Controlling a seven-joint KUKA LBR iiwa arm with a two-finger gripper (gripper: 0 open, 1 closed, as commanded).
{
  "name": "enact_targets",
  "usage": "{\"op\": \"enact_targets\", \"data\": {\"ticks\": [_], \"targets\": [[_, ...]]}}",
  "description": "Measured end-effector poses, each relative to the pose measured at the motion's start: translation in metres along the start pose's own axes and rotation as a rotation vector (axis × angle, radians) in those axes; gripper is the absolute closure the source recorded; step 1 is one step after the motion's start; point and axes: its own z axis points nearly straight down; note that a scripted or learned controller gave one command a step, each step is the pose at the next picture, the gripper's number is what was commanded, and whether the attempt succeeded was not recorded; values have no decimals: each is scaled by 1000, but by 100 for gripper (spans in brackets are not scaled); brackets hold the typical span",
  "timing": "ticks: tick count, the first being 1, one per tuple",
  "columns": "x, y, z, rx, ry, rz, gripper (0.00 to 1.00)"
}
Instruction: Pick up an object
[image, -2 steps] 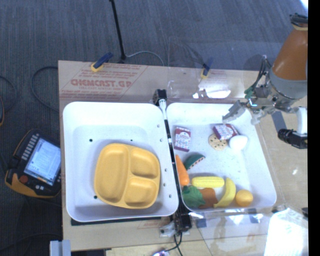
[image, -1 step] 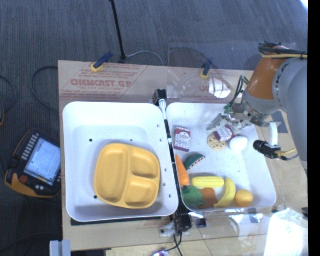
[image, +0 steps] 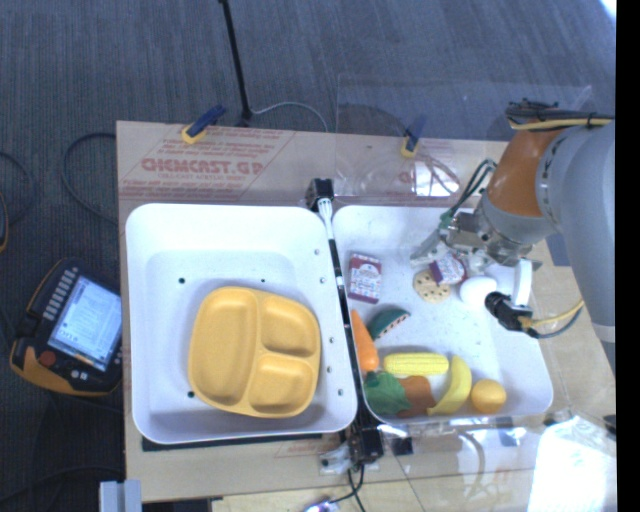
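- Sitting nearest, along the near wall of the right bin (image: 540, 395), are the toy foods: a green vegetable (image: 385, 392), a yellow corn cob (image: 415, 363), a banana (image: 457, 385) and a small orange fruit (image: 488, 396).
- Lying beside them, against the wall between the two bins, is an orange carrot (image: 364, 343).
- Resting a little farther in is a watermelon slice (image: 388, 322), just beyond the corn.
- Sitting in the left bin (image: 150, 300) is a yellow tray (image: 255, 351) with three sections, filling most of the floor there.
- Lying farther back in the right bin is a small red packet (image: 364, 277), near the middle wall.
- Sitting to the right of it are a round cookie (image: 432, 287) and a white egg (image: 477, 291), close together.
- Reaching in from the right, the grey arm (image: 580, 200) is hanging over the far right part of that bin.
- Hovering just above the cookie and the egg is the gripper (image: 455, 262); I cannot tell whether it is grasping anything or is spread apart, because its tip is too small and cluttered to see.
- Lying on the floor to the far left is a handheld screen (image: 75, 325).
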Motion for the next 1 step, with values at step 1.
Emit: {"op": "enact_targets", "data": {"ticks": [1], "targets": [[-27,6,11,42,31,118,0]]}}
